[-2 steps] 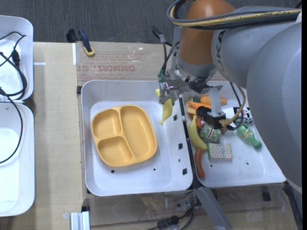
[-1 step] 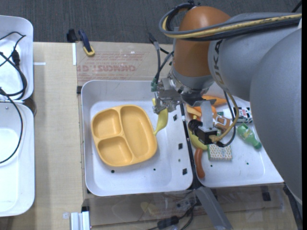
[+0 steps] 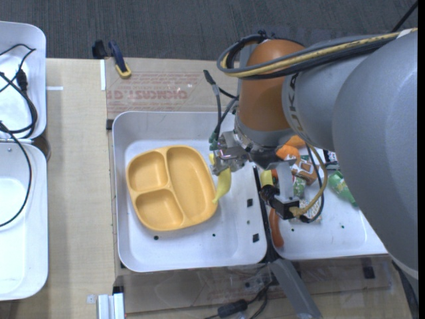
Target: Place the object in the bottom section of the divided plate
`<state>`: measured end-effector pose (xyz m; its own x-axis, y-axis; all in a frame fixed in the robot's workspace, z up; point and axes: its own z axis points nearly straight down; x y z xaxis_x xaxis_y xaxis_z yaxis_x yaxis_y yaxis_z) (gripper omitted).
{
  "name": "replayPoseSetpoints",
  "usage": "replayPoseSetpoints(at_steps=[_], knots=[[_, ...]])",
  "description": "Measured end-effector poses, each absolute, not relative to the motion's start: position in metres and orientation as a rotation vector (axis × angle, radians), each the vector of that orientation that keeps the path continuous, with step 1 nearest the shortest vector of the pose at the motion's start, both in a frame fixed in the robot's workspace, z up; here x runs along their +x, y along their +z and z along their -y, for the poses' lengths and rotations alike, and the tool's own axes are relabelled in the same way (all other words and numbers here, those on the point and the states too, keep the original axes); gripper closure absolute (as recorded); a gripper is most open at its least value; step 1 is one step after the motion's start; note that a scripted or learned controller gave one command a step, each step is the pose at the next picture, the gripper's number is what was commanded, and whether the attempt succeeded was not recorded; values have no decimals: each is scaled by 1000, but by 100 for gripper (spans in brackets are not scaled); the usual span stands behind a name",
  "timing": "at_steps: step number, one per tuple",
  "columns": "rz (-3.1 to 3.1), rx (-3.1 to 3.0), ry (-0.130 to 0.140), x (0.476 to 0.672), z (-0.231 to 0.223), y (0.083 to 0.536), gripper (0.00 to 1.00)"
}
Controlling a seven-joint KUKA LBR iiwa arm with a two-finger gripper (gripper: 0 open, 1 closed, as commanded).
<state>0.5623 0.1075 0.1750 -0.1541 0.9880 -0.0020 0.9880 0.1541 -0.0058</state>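
The grey arm [image 3: 358,111] with its orange band [image 3: 269,85] reaches in over the seam between the two white bins on the table [image 3: 159,88]. Its hand [image 3: 224,159] hangs just past the right rim of the yellow divided plate [image 3: 171,187], and a small yellow piece [image 3: 222,183], shaped like a banana, dangles point-down from it. The top of that piece sits between the fingers, so the hand looks pinched on it, though the fingertips themselves are hard to make out against the metal parts around them.

The plate lies in the left bin [image 3: 186,251], toward that bin's left side, a little turned. It has three hollows: two smaller ones on the left, one above the other, and one long one on the right. The yellow piece hangs beside the plate's right rim, its tip close to the rim's lower right curve, over the bin floor rather than inside any hollow.

In the right bin [image 3: 332,241], partly hidden under the arm, lie several small things: an orange piece [image 3: 287,153], a green one [image 3: 342,186] near the bin's right side, and a red one [image 3: 275,228] by the bin's left wall. Black cables [image 3: 219,105] loop from the wrist.
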Motion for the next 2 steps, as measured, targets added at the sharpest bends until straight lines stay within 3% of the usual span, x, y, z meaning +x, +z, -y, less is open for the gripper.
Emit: replayPoseSetpoints(at_steps=[1,2], knots=[[2249,-2191,8,549,-146,181,100],[2249,-2192,8,549,-146,181,0]])
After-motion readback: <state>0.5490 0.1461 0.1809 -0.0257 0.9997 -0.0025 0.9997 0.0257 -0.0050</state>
